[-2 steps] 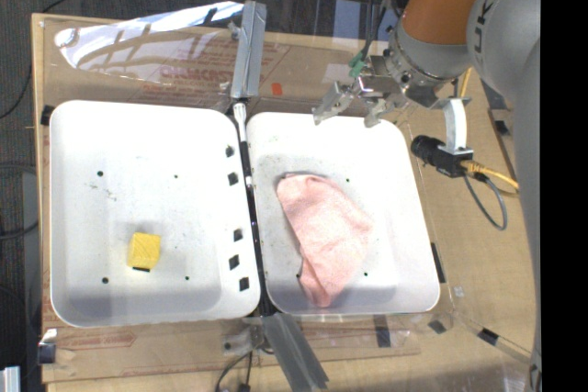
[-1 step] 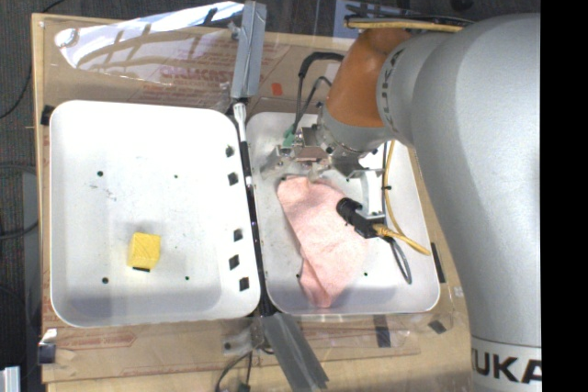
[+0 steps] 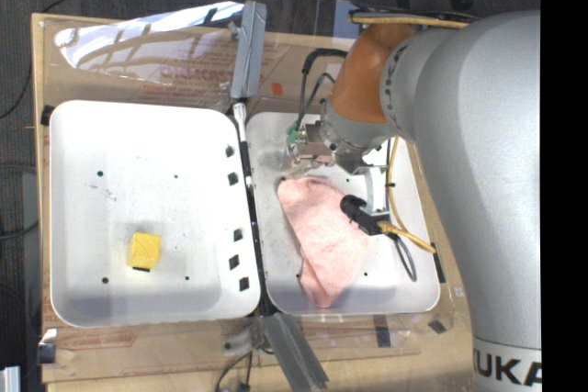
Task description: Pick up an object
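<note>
Dark floor around counter [image 3: 37, 41]. Hand [image 3: 308, 151] over right white bin's [image 3: 418, 294] far edge, by crumpled pink cloth [image 3: 317, 229]; grip state unclear. Best lowered squarely onto cloth's bunched fold.

The grey arm [image 3: 478, 188] fills the right side of the frame, its broad body running from the lower right up toward the upper centre. There it bends at the orange band [image 3: 363, 73] (just above the wrist) and turns down and left. The end effector [image 3: 308, 151] sits at centre frame, slightly right of the middle, pointing down toward the lower left.
</note>
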{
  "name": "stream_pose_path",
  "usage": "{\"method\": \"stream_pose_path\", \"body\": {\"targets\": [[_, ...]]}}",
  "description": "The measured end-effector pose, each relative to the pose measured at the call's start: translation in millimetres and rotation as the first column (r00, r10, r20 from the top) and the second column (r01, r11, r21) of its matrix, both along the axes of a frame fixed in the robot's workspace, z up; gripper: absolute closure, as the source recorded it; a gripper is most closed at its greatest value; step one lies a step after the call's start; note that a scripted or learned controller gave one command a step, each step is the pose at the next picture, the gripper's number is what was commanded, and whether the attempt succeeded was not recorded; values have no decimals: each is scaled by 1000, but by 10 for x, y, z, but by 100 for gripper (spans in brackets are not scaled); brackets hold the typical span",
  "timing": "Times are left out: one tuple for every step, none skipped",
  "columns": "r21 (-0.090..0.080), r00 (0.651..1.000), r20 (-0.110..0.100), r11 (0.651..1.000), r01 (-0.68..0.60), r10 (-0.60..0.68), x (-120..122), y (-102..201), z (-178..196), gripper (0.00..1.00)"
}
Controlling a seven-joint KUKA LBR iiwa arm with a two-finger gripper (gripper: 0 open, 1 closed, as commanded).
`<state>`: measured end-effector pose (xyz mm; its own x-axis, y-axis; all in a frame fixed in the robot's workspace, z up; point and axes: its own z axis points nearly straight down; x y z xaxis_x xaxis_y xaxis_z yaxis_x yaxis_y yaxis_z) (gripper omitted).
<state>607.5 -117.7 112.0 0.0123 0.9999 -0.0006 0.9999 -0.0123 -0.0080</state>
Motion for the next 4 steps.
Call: {"method": "stream_pose_path", "body": {"targets": [[1,985,5,985,174,-174,492,335,805,100],[0,980,1,980,201,-201,171,6,-162,100],[3,996,1,996,-95,95,-9,66,-214,100],[1,1000,6,1000,-1,1,494,639,808,100]]}}
